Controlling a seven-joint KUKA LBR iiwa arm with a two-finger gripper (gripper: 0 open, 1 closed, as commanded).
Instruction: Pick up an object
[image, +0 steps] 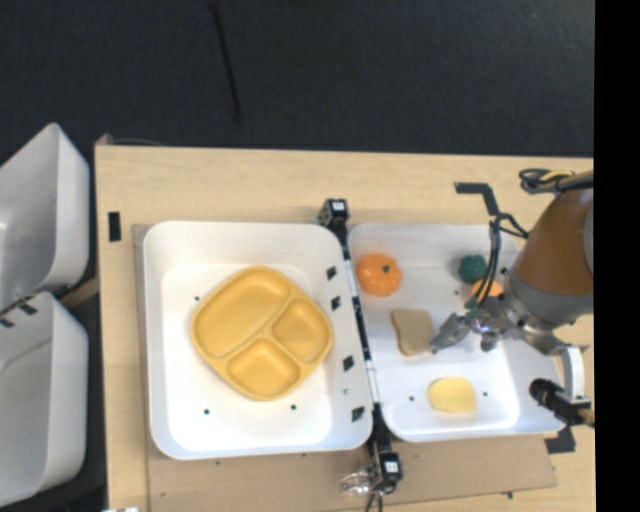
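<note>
At the near edge of the bench (120, 330), a small metal clip (365, 483) sits just below the seam where the two white bins meet. In the right bin (400, 425), closest to its near wall, lies a pale yellow rounded object (452, 396), apart from everything else. Farther in, near the middle of that bin, a tan slice-shaped piece (411, 330) lies flat, and the gripper (450, 334) hangs just beside its right edge, low over the bin floor; whether its fingers are spread or closed cannot be told from this angle, and nothing is seen between them. The arm (553, 262), grey with an orange band, comes in over the bin's right side. A bit of orange (487, 290) peeks out by the wrist, partly hidden. Toward the far wall sit an orange pumpkin-like fruit (379, 275) close to the bin's left wall and a dark green object (472, 267) nearer the far right corner. The left bin (165, 410) holds a yellow divided plate (262, 332) with three compartments, lying flat around its middle.
</note>
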